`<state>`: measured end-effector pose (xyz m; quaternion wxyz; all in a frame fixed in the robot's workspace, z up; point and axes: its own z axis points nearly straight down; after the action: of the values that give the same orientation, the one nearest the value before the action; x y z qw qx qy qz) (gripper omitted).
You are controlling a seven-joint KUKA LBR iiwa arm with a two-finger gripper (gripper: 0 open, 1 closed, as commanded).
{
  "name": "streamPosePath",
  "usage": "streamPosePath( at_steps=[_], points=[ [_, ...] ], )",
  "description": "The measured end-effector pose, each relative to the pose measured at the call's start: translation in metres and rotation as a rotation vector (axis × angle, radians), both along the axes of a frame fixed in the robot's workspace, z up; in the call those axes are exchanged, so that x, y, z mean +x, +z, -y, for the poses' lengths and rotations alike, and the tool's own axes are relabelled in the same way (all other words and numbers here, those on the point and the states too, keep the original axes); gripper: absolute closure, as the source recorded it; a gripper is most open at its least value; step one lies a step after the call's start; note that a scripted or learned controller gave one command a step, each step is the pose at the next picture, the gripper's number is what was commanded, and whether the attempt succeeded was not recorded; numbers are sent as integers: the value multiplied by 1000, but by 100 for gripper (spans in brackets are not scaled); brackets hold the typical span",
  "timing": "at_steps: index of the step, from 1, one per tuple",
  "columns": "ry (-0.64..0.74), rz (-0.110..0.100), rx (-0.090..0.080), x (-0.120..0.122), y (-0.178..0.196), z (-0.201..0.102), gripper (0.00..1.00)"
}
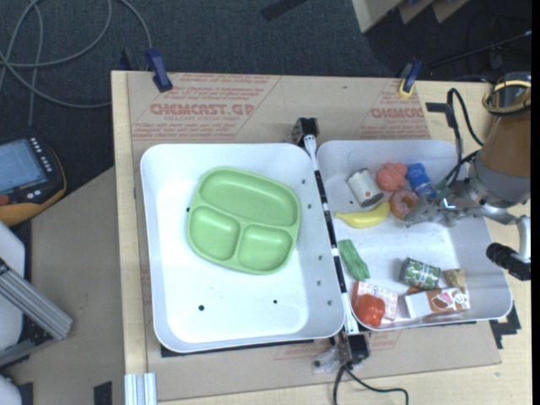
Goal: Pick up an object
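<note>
The right bin [472,251] holds several small items. A yellow banana [363,218] lies near its left wall, with a white-grey cylinder [364,186] behind it. An orange-red lump [391,176], a blue piece [418,178] and a pink ring [403,202] cluster at the back. Toward the front are a green pod [354,260], a green can [419,272], a red tomato in a wrapper [371,307] and a small carton [439,300]. My gripper [421,212] reaches in from the right, low beside the pink ring and just under the blue piece. I see nothing clearly held in it.
The left bin [169,294] carries a light green divided plate [245,220]. A black clip [305,129] sits at the back between the bins. Blue clamps [157,68] hold the cardboard base. The arm's wrist [498,184] hangs over the right bin's far right side.
</note>
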<state>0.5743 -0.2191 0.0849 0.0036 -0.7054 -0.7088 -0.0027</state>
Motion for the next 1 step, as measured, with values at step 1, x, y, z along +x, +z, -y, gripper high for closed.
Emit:
streamPosePath(
  at_steps=[1],
  points=[
    [-3, 3, -9, 42, 0, -66, 0]
  ],
)
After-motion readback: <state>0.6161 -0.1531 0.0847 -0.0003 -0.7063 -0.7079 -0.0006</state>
